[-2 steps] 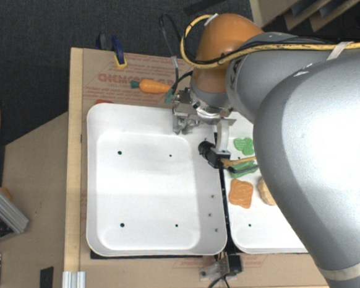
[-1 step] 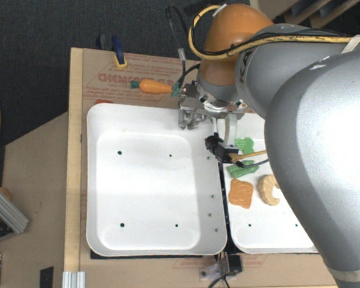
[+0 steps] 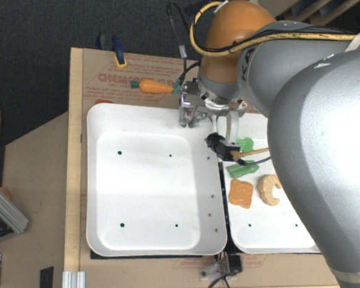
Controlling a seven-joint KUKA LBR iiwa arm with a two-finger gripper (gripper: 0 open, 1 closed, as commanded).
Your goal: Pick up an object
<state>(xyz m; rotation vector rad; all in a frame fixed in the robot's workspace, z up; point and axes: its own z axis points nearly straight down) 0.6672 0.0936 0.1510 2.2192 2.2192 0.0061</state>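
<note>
My gripper (image 3: 192, 117) hangs over the far right corner of the left bin (image 3: 104, 165), with nothing visible in it. In the right bin (image 3: 272, 237), close to its left wall, lie a green piece (image 3: 246, 144), a second green piece (image 3: 242, 170), an orange chunk (image 3: 240, 193) and a pale curved pastry-like thing (image 3: 269, 189). These lie to the right of the gripper and nearer the camera. An orange carrot with a green top (image 3: 152, 86) rests on the brown board behind the left bin, just left of the gripper.
The grey arm covers most of the right bin's far and right side. A blue and yellow clamp (image 3: 118, 52) sits at the board's back edge. The brown board (image 3: 79, 163) frames both bins; grey metal rails (image 3: 1, 210) lie at the left.
</note>
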